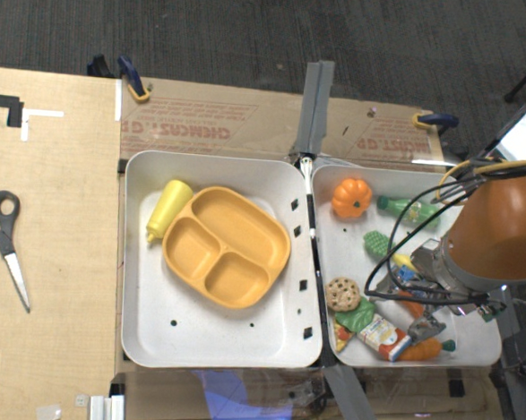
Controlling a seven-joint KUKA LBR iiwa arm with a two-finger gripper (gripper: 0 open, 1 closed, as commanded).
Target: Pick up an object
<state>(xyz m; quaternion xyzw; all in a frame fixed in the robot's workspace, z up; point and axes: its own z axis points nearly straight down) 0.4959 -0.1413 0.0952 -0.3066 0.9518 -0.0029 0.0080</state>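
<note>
In the camera view, two shallow white bins are sitting side by side on the bench. The left bin (138,330) is holding a yellow divided tray (226,245) with three compartments, lying at a slant near the middle, and a yellow bottle (167,209) is lying just beside the tray's upper left edge, touching it or nearly so. The right bin (332,254) is holding a scatter of small toy foods: an orange pumpkin (352,196) is resting near the top left corner, a green bottle (398,206) is lying to its right, a small green piece (375,244) is sitting below that, and a cookie (342,294) is lying near the left wall. Toward the front of this bin a green leafy piece (355,318) is lying beside a white and red packet (381,335), and an orange carrot (426,349) is lying just right of the packet. The arm (500,230) is reaching in from the right, its orange band hanging over the right bin with black cables looping off it. The gripper (423,330) is sitting low over the front clutter, just above the carrot and packet; whether it is wide, narrow or clamped on anything cannot be told from here. On the bench at the far left a pair of scissors (4,245) is lying.
</note>
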